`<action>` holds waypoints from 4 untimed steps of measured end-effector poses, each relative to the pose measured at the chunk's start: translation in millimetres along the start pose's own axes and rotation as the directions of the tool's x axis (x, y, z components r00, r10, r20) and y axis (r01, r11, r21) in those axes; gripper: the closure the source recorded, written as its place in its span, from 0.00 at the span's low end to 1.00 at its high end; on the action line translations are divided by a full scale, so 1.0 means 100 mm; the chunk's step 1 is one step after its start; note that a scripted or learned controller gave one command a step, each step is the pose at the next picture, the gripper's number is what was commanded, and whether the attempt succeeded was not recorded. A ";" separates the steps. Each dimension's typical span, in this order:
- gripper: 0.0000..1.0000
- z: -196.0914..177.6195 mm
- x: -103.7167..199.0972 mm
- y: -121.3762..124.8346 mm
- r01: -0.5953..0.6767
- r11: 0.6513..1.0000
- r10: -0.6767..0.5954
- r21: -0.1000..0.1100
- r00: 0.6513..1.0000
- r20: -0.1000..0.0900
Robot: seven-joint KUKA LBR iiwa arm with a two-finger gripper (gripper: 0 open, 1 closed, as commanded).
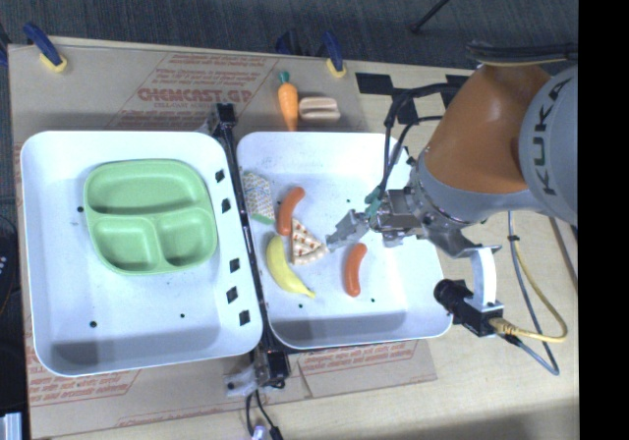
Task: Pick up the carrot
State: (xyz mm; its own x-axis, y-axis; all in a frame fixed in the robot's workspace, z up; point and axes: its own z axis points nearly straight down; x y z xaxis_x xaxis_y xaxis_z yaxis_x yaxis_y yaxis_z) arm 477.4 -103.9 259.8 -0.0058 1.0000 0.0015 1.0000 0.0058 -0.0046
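Carrot first: you'll find it outside both bins, lying on the cardboard sheet that covers the worktop, just past the far rim of the right bin, its green top pointing away from the bin. Just beside it, to its right in the view, sits a small toy hot dog in a bun, close to the carrot but apart from it. Your hand is well away from the carrot, down inside the right bin, reaching leftward from the grey wrist below the orange band of the arm. Whether its fingers are apart or together you cannot tell from this angle; nothing is seen between them. Near the hand, on the bin floor, lie a red sausage just below it, a pizza slice to its left, a second sausage of orange-red colour beside that, a yellow banana and a small grey mesh-patterned piece near the bin's left wall. The left bin holds a green divided tray with three compartments. Blue clamps grip the cardboard at the far edge.
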 end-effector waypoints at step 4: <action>0.00 1.12 0.07 1.42 -0.094 0.996 0.094 -0.002 0.996 0.001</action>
State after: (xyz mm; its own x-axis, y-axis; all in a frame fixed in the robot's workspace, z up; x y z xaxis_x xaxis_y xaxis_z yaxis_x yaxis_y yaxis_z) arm 619.3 -96.0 147.3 0.0878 0.9961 -0.0002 0.9961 -0.0878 -0.0030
